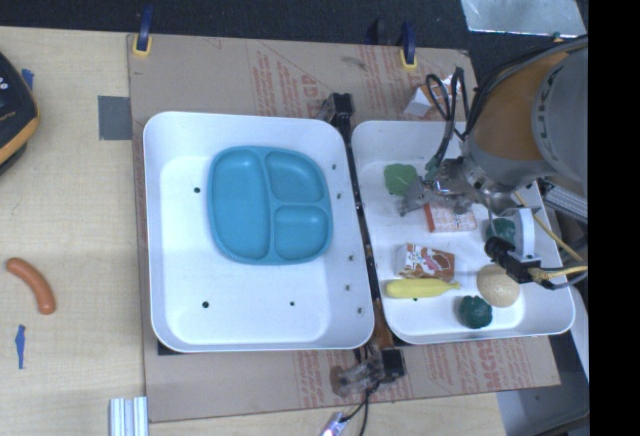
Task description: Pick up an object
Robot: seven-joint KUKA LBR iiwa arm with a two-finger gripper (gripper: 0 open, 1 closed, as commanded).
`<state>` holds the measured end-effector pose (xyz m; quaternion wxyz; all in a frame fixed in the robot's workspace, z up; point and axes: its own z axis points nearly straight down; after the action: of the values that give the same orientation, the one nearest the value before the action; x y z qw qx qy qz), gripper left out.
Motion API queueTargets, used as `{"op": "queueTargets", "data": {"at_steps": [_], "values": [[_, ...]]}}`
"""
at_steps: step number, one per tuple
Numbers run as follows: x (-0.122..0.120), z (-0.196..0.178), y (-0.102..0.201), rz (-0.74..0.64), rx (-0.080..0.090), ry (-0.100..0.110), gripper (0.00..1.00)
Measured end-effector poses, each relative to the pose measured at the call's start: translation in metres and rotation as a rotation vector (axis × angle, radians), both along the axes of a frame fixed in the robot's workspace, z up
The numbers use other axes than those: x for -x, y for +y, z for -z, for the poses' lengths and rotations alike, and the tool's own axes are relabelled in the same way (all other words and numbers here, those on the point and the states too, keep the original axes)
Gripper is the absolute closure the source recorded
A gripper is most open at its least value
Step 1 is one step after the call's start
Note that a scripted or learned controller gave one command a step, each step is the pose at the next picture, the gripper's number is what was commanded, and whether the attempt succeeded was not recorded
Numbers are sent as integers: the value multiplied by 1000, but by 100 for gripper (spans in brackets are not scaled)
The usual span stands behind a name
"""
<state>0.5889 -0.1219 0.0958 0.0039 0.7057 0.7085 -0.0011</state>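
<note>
The right bin (372, 224) holds several small items. A green soft piece (400, 178) lies at its upper left and a thin red stick (429, 217) just below that. Further down are a brown packet (428, 261), a yellow banana (420, 290), a dark green ball (474, 311) and a beige round piece (498, 285). A teal item (503, 226) sits by the right wall. My gripper (425, 194) hangs low over the bin's upper half, right beside the green piece and above the red stick. The grey wrist hides the bin's upper right.
The left bin (180, 254) holds a blue divided plate (268, 204). A red sausage (32, 284) lies on the bench at far left, and a black and yellow device (12, 114) sits at the left edge. Cables (445, 99) loop above the right bin.
</note>
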Motion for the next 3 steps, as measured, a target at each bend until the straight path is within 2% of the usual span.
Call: {"op": "queueTargets", "data": {"at_steps": [1, 2, 3], "values": [[-1, -11, -2, -2, 3, -3, 100], [-1, -11, -2, -2, 3, -2, 0], [-1, -22, -3, -4, 3, -1, 100]]}}
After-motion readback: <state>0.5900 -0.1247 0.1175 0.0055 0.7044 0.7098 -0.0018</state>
